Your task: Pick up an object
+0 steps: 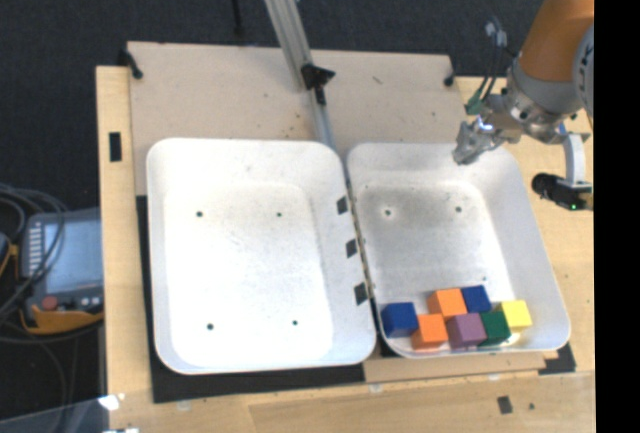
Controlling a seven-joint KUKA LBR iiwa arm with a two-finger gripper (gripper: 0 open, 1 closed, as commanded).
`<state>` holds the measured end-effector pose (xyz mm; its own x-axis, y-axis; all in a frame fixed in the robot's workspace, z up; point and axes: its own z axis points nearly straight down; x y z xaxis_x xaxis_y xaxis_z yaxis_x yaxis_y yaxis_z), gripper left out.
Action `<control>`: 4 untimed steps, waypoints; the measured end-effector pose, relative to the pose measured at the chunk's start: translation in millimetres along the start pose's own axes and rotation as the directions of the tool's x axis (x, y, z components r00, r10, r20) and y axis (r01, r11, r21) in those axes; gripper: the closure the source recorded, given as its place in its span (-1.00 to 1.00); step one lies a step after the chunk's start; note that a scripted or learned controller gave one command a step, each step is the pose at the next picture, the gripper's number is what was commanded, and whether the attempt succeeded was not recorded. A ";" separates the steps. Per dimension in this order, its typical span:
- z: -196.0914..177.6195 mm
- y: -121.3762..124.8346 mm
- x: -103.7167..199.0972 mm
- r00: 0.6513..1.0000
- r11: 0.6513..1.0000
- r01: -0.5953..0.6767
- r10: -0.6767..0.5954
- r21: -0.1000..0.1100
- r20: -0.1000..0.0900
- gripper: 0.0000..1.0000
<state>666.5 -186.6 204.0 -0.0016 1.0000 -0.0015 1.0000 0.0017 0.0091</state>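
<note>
No writing can be read. Small coloured blocks [455,317] are bunched at the right white bin's [530,221] near edge, well apart from the gripper [470,149] over the far edge.

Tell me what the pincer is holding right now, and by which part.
Nothing is seen held. The pincer is over the right bin's far rim, apart from the blocks at its near edge.

Seven small cubes [458,317] huddle touching in the right bin's [530,221] near corner: two blue, two orange, one purple, one green, one yellow [516,313] nearest the bin's right edge, all resting flat.
</note>
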 end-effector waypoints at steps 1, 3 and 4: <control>-65.6 1.6 2.3 1.000 1.000 0.002 -0.002 -0.001 0.001 1.00; -62.3 3.6 47.9 1.000 1.000 0.003 -0.003 0.009 0.000 1.00; -67.7 -8.4 96.3 1.000 1.000 0.005 -0.005 0.009 -0.002 1.00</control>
<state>657.3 -90.1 271.4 -0.0062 1.0000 0.0005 1.0000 0.0062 0.0005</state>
